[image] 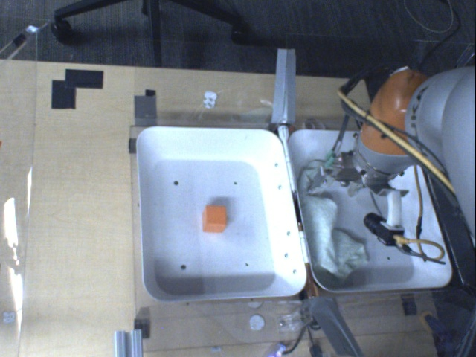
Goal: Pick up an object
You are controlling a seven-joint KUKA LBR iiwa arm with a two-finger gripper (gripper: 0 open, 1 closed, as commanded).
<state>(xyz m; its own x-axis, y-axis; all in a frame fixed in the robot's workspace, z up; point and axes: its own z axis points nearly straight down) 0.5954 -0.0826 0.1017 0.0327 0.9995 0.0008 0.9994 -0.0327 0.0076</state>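
Orange cube (215,219) sits in the left bin (160,155) — grey cloth (327,233) fills the right bin (435,274); jaws' state unclear.

Pale wooden bench (74,222) seen from above, holding 2 shallow white plastic bins side by side.

The left bin (160,274) and right bin (431,274) meet at a grey metal post (284,88). Black tape patches (74,86) mark the bench's far left. Beyond it, black chair legs (152,2) rest on dark carpet (335,13).

Orange cube (215,219): 1 small block, resting flat near the left bin's (160,162) centre (well apart from all walls).
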